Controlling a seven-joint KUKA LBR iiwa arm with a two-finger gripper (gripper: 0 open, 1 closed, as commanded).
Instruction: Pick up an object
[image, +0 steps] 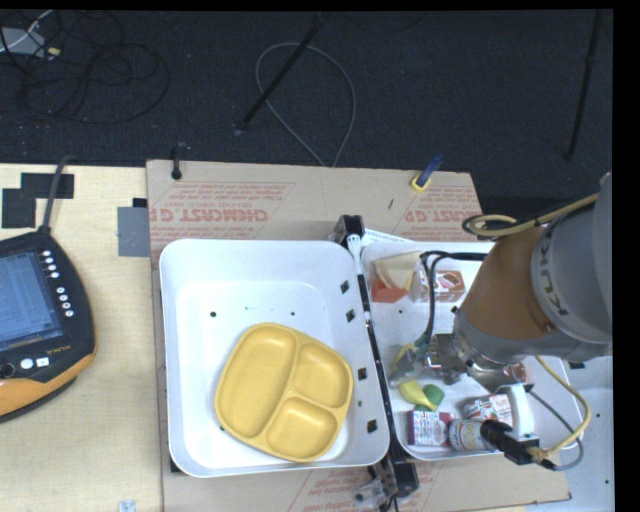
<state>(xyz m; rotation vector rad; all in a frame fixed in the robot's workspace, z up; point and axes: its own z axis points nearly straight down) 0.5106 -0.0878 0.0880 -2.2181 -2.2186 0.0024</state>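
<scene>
Gripper (432, 357) sits low in the right bin (400, 262), finger state undeterminable (wrist obscures tips), w/ a yellow-green object (422, 393) just below it, a red-white packet (428, 428) further below, and a yellow compartment tray (283, 390) in the left bin (200, 270) well to its left.

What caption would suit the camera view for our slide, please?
KUKA arm reaches into the cluttered right bin; a yellow divided tray lies in the left bin.
</scene>
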